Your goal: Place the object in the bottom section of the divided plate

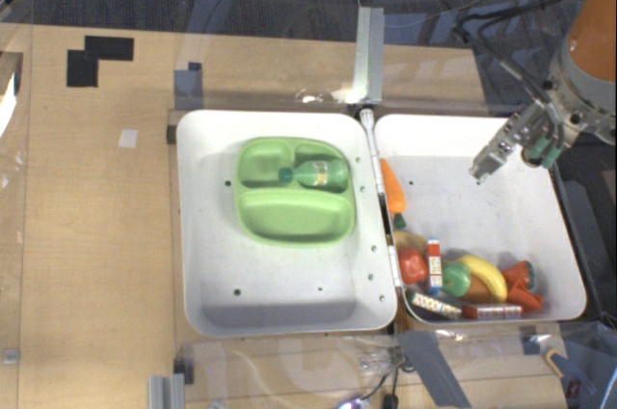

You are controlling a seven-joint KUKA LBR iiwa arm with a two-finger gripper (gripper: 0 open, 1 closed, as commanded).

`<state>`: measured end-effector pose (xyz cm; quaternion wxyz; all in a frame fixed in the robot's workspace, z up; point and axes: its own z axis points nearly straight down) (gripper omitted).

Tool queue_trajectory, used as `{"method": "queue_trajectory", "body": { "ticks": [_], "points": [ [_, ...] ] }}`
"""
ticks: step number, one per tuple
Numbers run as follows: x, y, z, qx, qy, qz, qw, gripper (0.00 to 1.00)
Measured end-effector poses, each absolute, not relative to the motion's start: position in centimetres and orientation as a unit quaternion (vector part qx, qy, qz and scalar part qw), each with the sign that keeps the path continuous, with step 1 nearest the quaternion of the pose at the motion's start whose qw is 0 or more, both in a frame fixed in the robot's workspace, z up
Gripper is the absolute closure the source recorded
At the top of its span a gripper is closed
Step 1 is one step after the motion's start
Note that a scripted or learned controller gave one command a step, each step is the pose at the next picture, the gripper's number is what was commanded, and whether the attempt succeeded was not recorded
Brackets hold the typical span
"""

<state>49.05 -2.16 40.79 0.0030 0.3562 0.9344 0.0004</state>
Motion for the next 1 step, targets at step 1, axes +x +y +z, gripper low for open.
{"method": "queue_trajectory", "body": {
  "ticks": [1],
  "points": [
    [49.0, -4.93, 43.43, 0.51, 0.86, 0.0001, 0.002, 1.0]
  ]
}}
